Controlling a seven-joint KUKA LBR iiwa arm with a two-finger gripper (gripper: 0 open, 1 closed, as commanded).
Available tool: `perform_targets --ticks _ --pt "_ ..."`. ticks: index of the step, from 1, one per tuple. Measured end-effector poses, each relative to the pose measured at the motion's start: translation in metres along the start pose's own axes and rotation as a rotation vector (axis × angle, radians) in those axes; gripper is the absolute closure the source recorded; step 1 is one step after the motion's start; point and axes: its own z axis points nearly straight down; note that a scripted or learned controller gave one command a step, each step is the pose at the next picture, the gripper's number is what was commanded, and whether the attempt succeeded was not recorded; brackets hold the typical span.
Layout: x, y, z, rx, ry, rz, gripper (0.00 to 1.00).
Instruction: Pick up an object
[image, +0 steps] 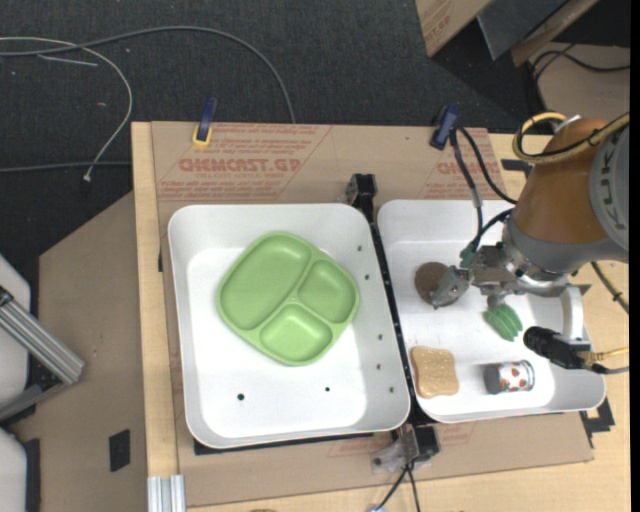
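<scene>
Down in the right bin (400, 225), the gripper (470, 285) hangs beside a brown round object (433, 282); whether its jaws are apart I cannot tell. A green object (503, 320) lies slanted just below, with toast (435, 371) and a can (510, 377) near the front wall.

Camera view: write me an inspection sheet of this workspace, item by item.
Surface: cardboard-covered bench bearing left bin and right bin.
Job's things: in the right bin, brown round object, green ridged object, toast slice, small can.
Clutter: green divided plate in the left bin.
Grippers: end effector over the right bin, beside the brown object; fingers unclear.
Cables: grey cable on the floor; black cables along the arm.
Surroundings: dark carpet, blue clamps.
</scene>
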Motion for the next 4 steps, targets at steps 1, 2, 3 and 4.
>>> perform_targets --ticks 1,2,3,4 --pt "-0.009 -0.003 0.049 -0.001 0.000 0.000 0.00" --pt "-0.008 -0.001 0.035 -0.007 0.000 -0.001 1.00" --pt "-0.010 0.002 -0.029 -0.014 -0.004 -0.003 1.00" --pt "-0.012 0.011 -0.090 -0.015 -0.004 -0.003 1.00"
